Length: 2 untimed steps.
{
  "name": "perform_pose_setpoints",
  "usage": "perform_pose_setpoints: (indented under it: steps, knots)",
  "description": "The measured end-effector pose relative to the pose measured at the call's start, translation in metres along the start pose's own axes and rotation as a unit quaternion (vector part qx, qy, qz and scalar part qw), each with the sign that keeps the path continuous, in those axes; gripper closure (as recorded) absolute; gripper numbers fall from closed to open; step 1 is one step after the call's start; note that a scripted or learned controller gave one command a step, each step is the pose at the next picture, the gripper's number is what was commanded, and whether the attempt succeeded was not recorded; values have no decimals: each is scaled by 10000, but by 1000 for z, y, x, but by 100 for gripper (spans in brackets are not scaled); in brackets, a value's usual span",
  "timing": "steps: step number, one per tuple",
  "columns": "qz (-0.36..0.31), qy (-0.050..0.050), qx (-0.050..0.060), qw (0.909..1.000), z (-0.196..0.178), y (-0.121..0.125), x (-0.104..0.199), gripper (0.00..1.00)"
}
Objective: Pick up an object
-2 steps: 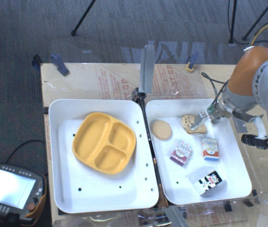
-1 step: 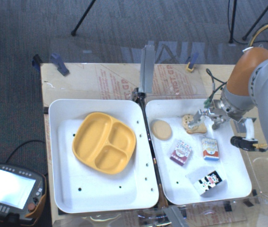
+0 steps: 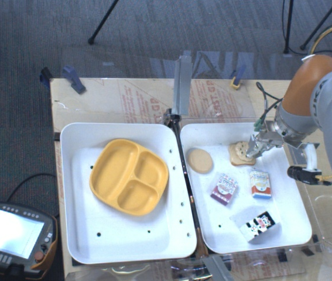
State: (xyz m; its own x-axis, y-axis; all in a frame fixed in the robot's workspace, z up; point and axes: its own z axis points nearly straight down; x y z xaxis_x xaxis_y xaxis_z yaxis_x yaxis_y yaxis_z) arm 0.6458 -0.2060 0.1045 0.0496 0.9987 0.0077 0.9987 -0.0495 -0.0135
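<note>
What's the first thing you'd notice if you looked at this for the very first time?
Probably the big yellow divided plate, lying alone in the left white bin. Next, the grey arm with its orange band reaching in from the right, its gripper down at a chocolate chip cookie near the back of the right bin. A black-and-white spotted carton lies near that bin's front.
</note>
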Motion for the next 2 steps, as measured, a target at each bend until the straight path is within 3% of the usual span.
perform_pose_setpoints:
  steps: [1, 2]
  knots:
    - [-9, 0, 4, 10000, 0, 0, 1, 0]
    - [603, -2, -82, 9981, 15, -4, 4, 0]
